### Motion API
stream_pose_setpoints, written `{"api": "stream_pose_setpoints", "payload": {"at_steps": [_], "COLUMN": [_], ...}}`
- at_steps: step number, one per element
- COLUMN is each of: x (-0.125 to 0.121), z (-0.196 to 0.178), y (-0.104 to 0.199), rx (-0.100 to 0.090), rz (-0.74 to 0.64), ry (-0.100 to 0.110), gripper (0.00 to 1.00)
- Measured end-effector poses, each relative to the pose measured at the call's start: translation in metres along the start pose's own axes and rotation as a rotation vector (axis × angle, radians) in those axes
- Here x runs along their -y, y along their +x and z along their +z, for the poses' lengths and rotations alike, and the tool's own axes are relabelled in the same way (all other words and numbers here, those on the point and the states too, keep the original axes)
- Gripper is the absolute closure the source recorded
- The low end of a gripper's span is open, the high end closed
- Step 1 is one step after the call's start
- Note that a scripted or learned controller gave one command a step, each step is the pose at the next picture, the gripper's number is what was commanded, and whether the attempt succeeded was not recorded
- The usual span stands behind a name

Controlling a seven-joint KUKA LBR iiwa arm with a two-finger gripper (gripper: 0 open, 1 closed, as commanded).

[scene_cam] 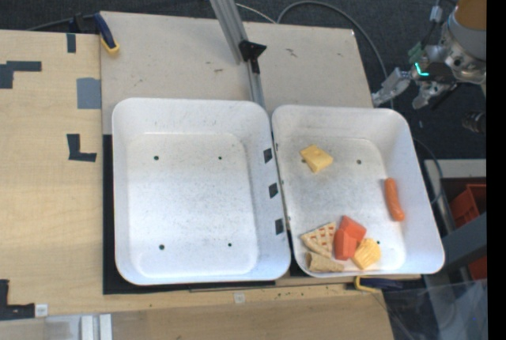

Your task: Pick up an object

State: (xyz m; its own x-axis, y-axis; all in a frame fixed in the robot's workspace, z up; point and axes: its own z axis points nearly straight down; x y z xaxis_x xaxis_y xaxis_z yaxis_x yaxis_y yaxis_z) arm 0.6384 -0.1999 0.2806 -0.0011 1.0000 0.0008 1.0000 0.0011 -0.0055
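Note:
The right bin (411,142) holds a yellow cheese-like block (316,159) near its back, an orange carrot-like stick (394,199) by its right wall, and a cluster at the front: a waffle-patterned piece (319,239), a red-orange chunk (349,237), a small yellow ridged piece (367,254) and a tan cracker (324,262). My gripper (409,88) hangs above the bench just beyond the right bin's far right corner, its two fingers spread apart with nothing between them. The orange band of the arm (474,2) shows above it.
The left bin (126,172) sits beside the right one. A slanted metal post (225,2) rises behind the bins' shared edge. A cable (332,10) loops across the bench at the back. A yellow-and-blue clamp (107,34) is at the bench's back left.

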Motion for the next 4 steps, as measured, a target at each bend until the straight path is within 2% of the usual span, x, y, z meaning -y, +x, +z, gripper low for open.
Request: {"api": "stream_pose_setpoints", "payload": {"at_steps": [1,3,4], "x": [-0.001,0.006,-0.001], "z": [-0.003,0.125,0.184], "y": [0.000,-0.001,-0.005], "rx": [0.002,0.000,0.001], "rz": [-0.001,0.000,-0.001], "ry": [-0.004,0.003,0.001], "gripper": [0.00,0.00,0.00]}}
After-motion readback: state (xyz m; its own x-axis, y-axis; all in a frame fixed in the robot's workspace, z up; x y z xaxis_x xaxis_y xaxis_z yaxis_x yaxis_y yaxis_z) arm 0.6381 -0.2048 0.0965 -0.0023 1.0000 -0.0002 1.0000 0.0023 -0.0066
